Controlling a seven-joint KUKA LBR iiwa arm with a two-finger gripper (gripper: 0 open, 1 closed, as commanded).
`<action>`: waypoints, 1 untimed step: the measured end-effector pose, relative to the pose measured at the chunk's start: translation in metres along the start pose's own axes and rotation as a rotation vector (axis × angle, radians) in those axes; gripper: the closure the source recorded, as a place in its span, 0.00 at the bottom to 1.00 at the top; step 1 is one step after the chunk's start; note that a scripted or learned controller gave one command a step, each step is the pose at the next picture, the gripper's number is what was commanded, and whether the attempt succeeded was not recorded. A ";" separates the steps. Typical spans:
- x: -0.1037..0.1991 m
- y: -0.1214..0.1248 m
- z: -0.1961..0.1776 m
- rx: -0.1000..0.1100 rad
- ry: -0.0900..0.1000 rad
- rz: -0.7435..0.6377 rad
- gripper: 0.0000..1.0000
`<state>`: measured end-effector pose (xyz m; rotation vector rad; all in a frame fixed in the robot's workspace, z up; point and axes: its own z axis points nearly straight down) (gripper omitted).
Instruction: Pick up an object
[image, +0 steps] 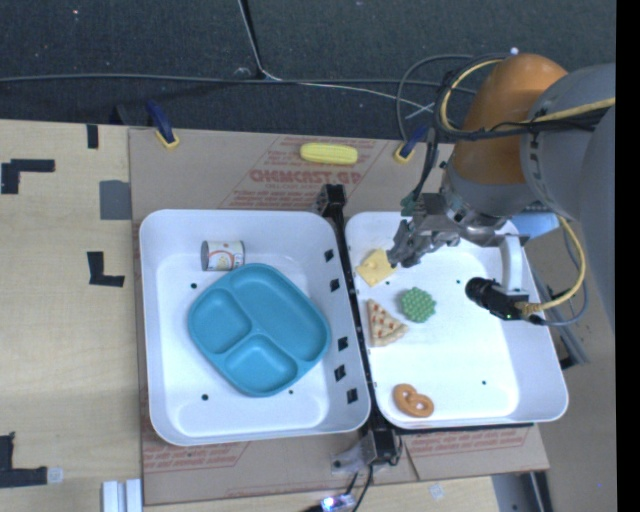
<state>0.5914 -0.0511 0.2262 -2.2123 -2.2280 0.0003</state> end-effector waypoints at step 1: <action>0.054 0.010 0.012 0.001 0.000 0.001 1.00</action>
